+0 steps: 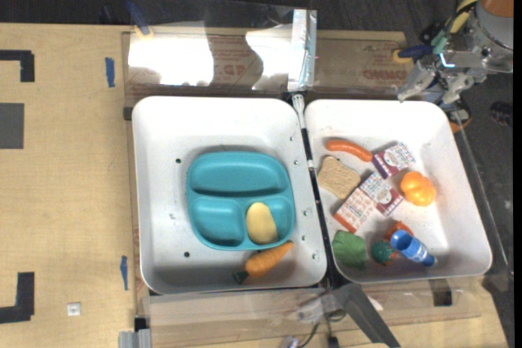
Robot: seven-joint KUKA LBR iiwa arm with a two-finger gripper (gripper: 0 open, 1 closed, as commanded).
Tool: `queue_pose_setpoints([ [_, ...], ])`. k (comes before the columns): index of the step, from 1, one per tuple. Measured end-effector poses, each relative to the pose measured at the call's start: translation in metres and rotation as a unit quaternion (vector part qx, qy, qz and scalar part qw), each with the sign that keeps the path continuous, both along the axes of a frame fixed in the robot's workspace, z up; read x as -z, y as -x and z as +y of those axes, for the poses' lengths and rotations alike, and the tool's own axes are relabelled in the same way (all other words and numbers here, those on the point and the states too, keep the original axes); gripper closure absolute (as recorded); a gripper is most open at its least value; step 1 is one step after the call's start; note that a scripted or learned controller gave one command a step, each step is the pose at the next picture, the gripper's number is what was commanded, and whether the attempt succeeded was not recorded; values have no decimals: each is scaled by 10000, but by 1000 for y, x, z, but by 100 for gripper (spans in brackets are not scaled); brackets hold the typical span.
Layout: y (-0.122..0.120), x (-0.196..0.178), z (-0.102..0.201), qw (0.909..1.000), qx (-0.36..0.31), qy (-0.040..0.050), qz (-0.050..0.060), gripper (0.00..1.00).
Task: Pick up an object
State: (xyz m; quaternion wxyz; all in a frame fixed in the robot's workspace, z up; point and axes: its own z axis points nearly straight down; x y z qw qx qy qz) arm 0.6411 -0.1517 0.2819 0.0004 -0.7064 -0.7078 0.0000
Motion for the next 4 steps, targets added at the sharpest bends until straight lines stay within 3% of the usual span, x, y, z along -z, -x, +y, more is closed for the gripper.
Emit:
queue_pose_setpoints([
  [1,31,114,23,9982,-599,-5,26,0],
  [2,90,113,14,9990,-458,0,-1,0],
  [3,60,187,-30,9772,-2121,17,-72,0],
  [4,58,175,-30,9774,-2109,23,-117,100],
])
